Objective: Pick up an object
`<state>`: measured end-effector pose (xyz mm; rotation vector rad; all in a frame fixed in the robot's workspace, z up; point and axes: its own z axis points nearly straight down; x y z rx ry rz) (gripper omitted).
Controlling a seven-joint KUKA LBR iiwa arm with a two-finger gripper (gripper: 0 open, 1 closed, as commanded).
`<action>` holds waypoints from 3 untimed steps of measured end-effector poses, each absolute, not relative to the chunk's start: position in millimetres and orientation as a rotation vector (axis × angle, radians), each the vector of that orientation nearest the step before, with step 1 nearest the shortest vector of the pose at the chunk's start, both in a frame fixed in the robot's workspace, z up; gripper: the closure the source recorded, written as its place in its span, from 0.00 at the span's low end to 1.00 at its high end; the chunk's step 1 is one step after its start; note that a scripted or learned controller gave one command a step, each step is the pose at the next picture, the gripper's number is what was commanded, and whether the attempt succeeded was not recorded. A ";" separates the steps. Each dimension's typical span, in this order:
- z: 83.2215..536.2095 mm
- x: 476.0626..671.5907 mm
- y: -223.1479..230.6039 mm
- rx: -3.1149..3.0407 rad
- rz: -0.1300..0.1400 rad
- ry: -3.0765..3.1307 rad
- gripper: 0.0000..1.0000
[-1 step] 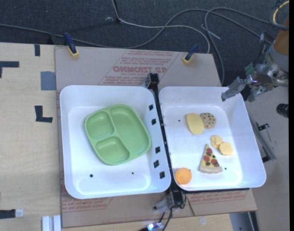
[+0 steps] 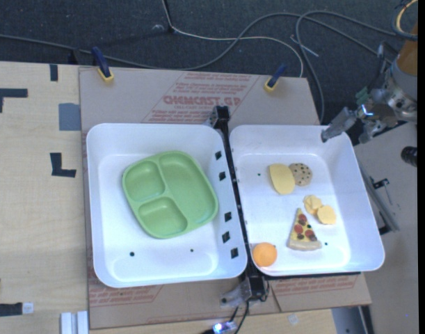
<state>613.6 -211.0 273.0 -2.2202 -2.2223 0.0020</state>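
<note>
Cardboard covers the bench under my two white bins. I see my gripper (image 2: 346,125) hanging off the right bin's (image 2: 358,186) upper right corner, above its rim, with nothing between its fingers; how far they are spread I cannot tell. Inside that bin lie a yellow slice (image 2: 282,179) touching a cookie (image 2: 302,173), yellow chips (image 2: 319,210), a pizza slice (image 2: 303,232) and an orange (image 2: 265,254). A green tray (image 2: 170,193) fills the left bin (image 2: 104,207).
</note>
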 end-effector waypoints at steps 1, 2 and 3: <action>227.7 613.9 -216.4 -2.219 0.007 -2.219 0.00; 166.1 616.3 -222.6 -2.218 0.008 -2.219 0.00; 111.3 623.8 -216.2 -2.216 0.007 -2.221 0.00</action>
